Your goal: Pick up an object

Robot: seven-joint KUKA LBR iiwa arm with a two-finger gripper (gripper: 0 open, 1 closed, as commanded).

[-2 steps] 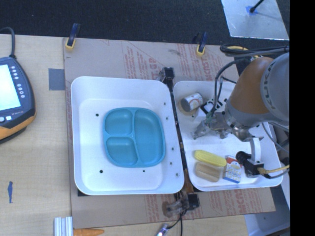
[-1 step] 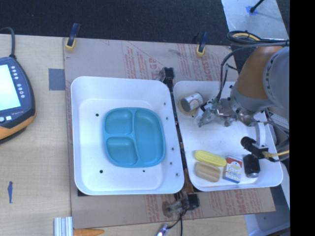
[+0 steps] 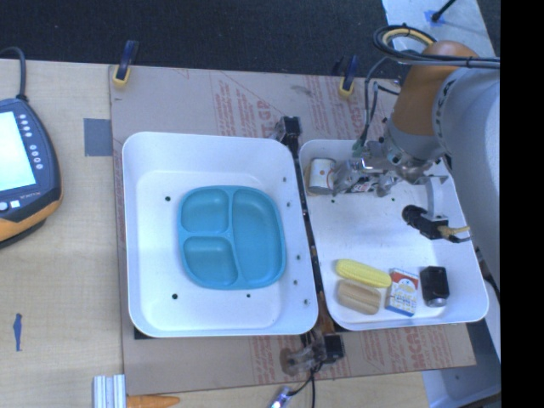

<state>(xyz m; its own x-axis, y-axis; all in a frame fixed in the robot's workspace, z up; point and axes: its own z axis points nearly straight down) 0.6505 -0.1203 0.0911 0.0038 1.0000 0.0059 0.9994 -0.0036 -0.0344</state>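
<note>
My gripper [image 3: 347,179] is low over the far left corner of the right bin [image 3: 378,228], reaching in from the right. Just left of it, a small pale cylinder [image 3: 320,173] lies against the bin's far left wall, very close to the gripper tip; whether they touch cannot be told. Along the near side of the same bin lie a yellow corn cob [image 3: 363,272], a tan bread roll [image 3: 358,297], a small red and white carton [image 3: 403,291] and a black block [image 3: 434,284].
The left bin [image 3: 153,228] holds a blue divided plate [image 3: 231,236] at its middle. A teach pendant [image 3: 21,164] rests on the bench at the far left. Clamps sit at the bench's far edge.
</note>
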